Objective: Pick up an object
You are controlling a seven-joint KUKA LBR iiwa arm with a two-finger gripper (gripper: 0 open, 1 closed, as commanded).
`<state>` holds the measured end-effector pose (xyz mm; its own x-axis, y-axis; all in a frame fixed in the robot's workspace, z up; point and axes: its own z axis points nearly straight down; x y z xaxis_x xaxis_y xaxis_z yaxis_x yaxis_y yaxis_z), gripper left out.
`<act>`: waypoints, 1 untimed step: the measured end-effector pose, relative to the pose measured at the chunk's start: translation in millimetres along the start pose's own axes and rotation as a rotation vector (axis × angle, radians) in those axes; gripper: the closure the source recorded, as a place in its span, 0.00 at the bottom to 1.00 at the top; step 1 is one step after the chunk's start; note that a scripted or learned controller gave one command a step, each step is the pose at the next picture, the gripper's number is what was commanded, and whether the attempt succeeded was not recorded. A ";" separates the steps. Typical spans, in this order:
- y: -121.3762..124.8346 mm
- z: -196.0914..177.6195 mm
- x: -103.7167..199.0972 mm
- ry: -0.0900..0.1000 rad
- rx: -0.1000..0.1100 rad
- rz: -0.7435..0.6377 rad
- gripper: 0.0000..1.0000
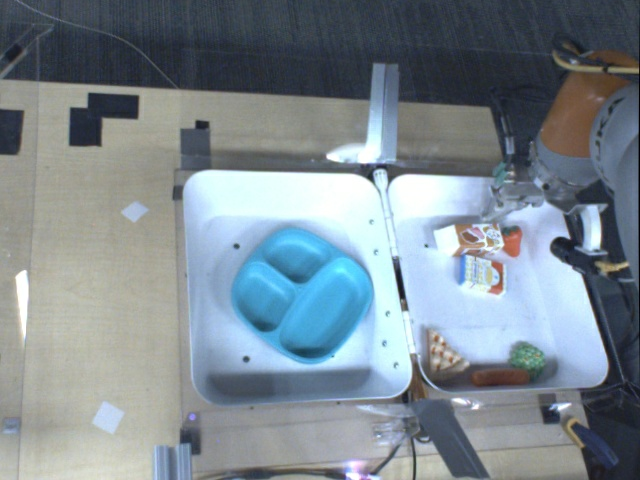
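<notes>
No legible text, brand or number found. Printed graphics seen on 2 small cartons in right bin, lettering too blurred for reading.

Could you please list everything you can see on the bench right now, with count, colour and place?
left bin: one, white, left half of the bench.
right bin: one, white, beside the left bin.
divided plate: one, light blue, three compartments, middle of the left bin.
cartons: two small printed cartons, orange-white and blue-white, upper middle of the right bin.
carrot-like piece: one, orange, just right of the upper carton.
pizza slice toy: one, tan and red, near left corner of the right bin.
sausage toy: one, reddish brown, near edge of the right bin.
broccoli toy: one, green, near right of the right bin.
gripper: one, grey metal, over the far edge of the right bin.
arm: one, grey with orange band, upper right.
</notes>
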<state>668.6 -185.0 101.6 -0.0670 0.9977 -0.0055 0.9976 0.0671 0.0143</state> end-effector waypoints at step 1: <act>0.0 0.1 0.3 0.000 0.000 -0.001 0.00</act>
<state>668.6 -184.6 101.4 -0.0679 0.9977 -0.0051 0.9976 0.0679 0.0140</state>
